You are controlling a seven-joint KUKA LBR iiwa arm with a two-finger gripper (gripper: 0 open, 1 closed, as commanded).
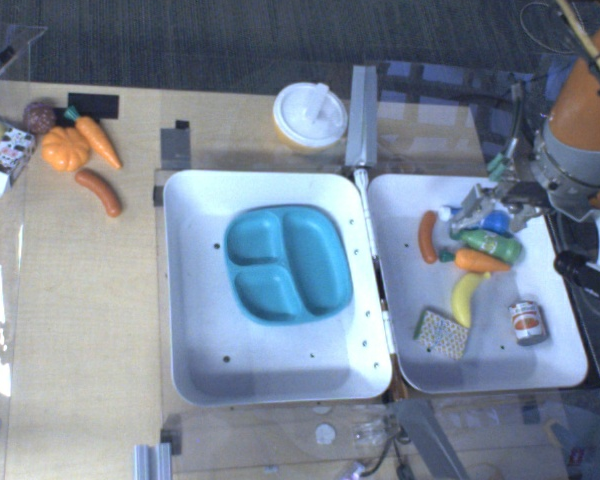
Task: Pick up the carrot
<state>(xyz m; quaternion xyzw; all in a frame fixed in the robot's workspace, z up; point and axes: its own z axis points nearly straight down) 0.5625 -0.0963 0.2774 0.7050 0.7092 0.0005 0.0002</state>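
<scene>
Arm in from the right, orange band visible at the far right edge. The hand [477, 211] sits low over the far part of the right bin [570, 368], in the cluster of items there. Can't tell if it is spread or pressed together: metal parts blur into the clutter below.

Target carrot [482, 261] lies flat in the right bin, roughly left-right, just near of the hand and touching or almost touching the green bottle [490, 243] on its far side. Nothing seen between the fingers, so no grasp yet.

Other right-bin items: sausage [427, 237] to the left of the carrot, banana [465, 299] just near of it, patterned sponge [441, 332] near-left, small can [526, 321] near-right. Left bin [195, 368] holds a blue divided plate [285, 264]. On the tabletop [80, 318], far left, a second carrot [99, 139] beside a small pumpkin [64, 149]; well out of the way, probably not the target.

Step, as judged: approach/descent, pre-grasp. Next move calls for shifting slightly toward the near side so the hand centres on the carrot rather than the bottle, fingers straddling its narrow width, then closing. Risk: crowding by bottle and banana, easy to clip the wrong item.
</scene>
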